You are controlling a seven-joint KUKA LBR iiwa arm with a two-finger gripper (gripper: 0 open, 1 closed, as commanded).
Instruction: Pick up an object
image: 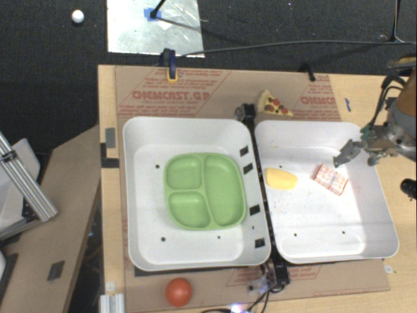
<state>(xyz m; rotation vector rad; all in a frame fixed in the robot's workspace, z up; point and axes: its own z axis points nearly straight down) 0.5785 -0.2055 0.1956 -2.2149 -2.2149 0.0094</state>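
Gripper (355, 150) hangs over the right white bin (365, 240) near its far right side, and whether it's open or closed I cannot tell. Just below it and to its left lies the small pink-and-white packet (330, 179), with the yellow lemon-shaped piece (281, 178) further left.

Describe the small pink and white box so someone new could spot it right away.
Find the right-hand white bin. The box lies on its floor near the far right side, just below the gripper. Its only neighbour there, a smooth yellow lump, sits further left; the box is angular with a pink-and-white pattern.
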